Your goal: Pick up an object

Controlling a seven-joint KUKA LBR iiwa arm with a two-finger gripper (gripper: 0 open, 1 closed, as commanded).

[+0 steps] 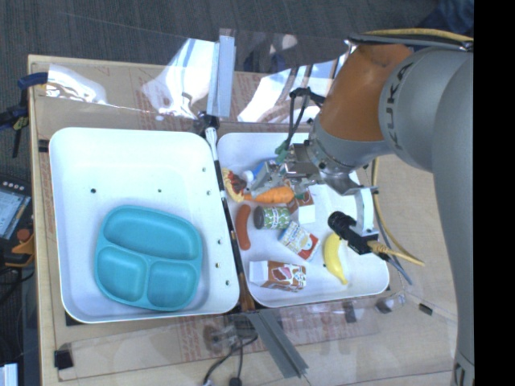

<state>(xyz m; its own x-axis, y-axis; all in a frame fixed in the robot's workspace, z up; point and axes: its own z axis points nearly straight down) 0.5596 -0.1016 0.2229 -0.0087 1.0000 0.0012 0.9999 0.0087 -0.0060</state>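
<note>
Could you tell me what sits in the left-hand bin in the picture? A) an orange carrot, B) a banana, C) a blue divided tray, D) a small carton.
C: the blue divided tray lies alone in the left bin, while the banana, carrot and carton are all in the right bin.
</note>
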